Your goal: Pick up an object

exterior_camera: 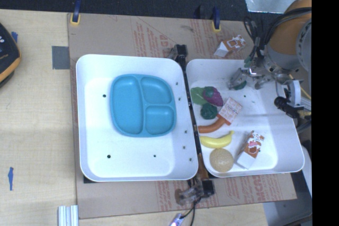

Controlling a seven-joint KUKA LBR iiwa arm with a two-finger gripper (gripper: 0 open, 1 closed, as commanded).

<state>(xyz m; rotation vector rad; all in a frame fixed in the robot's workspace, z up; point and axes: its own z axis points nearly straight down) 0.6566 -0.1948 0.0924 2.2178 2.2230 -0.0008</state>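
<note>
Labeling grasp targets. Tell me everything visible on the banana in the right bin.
The banana is a small, smooth yellow piece, plastic-looking like toy food, whole and unpeeled. It lies flat on the floor of the right bin, curved with both ends turned upward in the view, its right tip the higher. An orange carrot-like piece lies just above it and a round tan piece just below, both close or touching. The hand is apart from it.

One camera sits high above the bench and looks down at a slant. It sees both white bins whole, from fairly far away.
</note>
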